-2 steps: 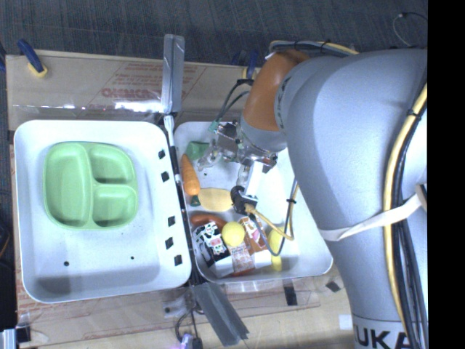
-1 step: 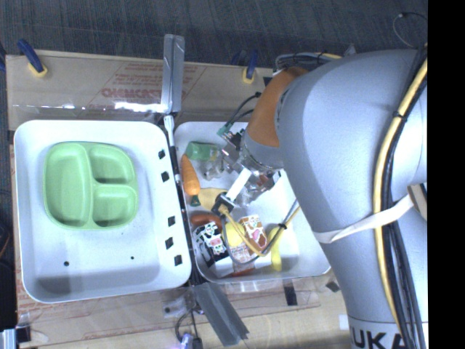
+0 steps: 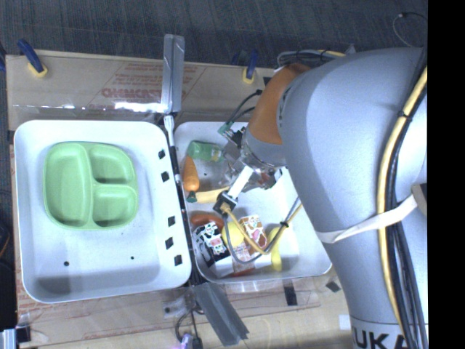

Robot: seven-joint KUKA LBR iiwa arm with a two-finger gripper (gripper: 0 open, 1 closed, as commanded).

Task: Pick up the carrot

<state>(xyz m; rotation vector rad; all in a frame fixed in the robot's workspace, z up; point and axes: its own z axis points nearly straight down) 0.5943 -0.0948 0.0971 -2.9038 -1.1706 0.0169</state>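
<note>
Down in the right bin (image 3: pixel 305 264) there's the carrot (image 3: pixel 190 174), tucked against the bin's left wall, right beside the divider that separates it from the left bin (image 3: pixel 29 195). It lies flat with its long axis running up and down the picture, parallel to that wall, one end toward the far rim and the other toward the clutter nearer the camera. It's a short, plump, smooth orange piece. It looks a touch narrower at the far end, though at this size I wouldn't swear which end is the tip. A green packet (image 3: pixel 203 151) sits just beside its far end, and a pale yellow piece (image 3: pixel 207 195) lies crosswise just beside its near end. Closer to the camera comes a black-and-white cow-patterned item (image 3: pixel 211 240). The arm (image 3: pixel 349 137) reaches in from the right, its orange band (image 3: pixel 269 115) over the bin's far edge. The gripper (image 3: pixel 256 174) hangs over the middle of the bin, to the right of the carrot and apart from it. Whether its grip is spread or closed can't be made out from here. Over in the left bin, a green divided plate (image 3: pixel 91 184) lies on its own.
</note>
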